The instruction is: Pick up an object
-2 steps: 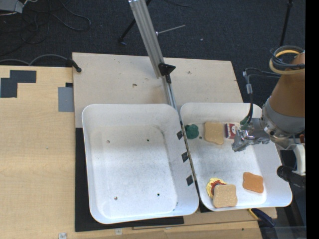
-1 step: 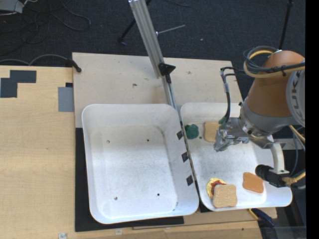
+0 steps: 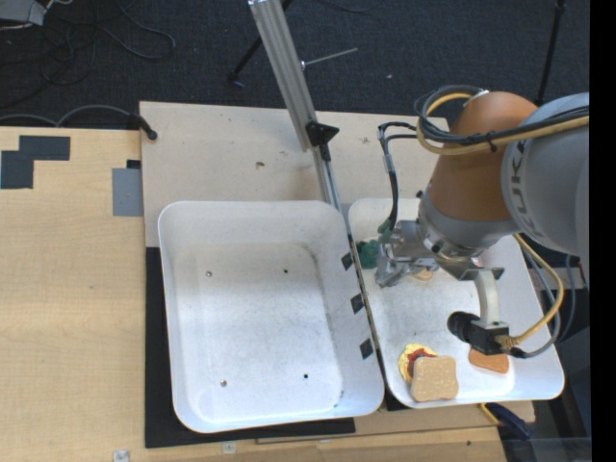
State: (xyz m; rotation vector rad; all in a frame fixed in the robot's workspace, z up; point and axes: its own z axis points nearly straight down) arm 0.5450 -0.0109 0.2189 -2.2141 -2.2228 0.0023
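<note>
My gripper (image 3: 393, 266) hangs low over the upper left part of the right bin (image 3: 539, 378), under the arm's orange band (image 3: 478, 162). A small green object (image 3: 369, 250) lies right beside it, at the bin's left wall; I cannot see whether it touches the gripper. A yellowish object (image 3: 423, 274) peeks out just right of the gripper, partly hidden by the wrist. Near the bin's front lie a tan bread-like slice (image 3: 434, 378) over a yellow and red piece (image 3: 415, 356), and an orange piece (image 3: 490, 361).
The left bin (image 3: 183, 258) sits beside the right one, with a row of black clips (image 3: 357, 301) along the shared wall. A slanted aluminium bar (image 3: 287, 65) rises behind the bins. Black cables (image 3: 390, 176) loop off the wrist.
</note>
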